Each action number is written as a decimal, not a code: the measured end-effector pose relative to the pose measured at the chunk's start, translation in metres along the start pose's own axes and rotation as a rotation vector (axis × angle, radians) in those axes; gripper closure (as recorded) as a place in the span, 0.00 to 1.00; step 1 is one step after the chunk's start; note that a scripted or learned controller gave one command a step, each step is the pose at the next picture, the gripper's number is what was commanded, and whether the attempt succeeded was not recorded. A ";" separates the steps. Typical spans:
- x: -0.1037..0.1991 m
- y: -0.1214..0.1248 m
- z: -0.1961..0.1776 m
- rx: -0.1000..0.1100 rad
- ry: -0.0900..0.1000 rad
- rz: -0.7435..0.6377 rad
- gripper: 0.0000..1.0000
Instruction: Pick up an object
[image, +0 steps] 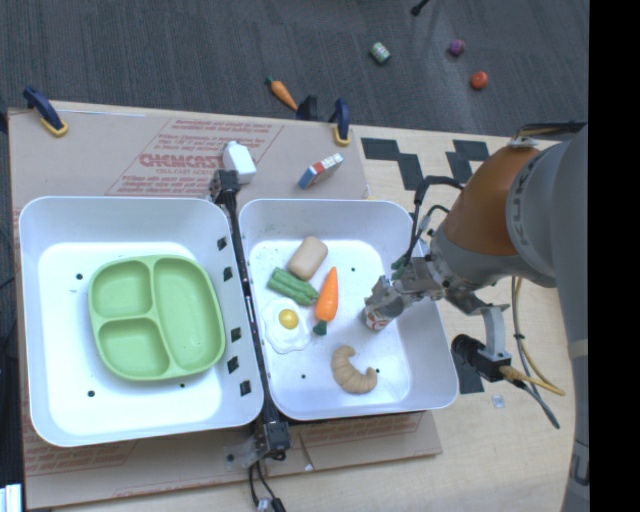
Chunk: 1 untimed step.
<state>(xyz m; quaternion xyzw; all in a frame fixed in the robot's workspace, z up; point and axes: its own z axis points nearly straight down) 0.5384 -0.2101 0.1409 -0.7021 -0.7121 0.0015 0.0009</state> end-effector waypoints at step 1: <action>-0.001 0.051 -0.120 -0.006 -0.001 0.009 1.00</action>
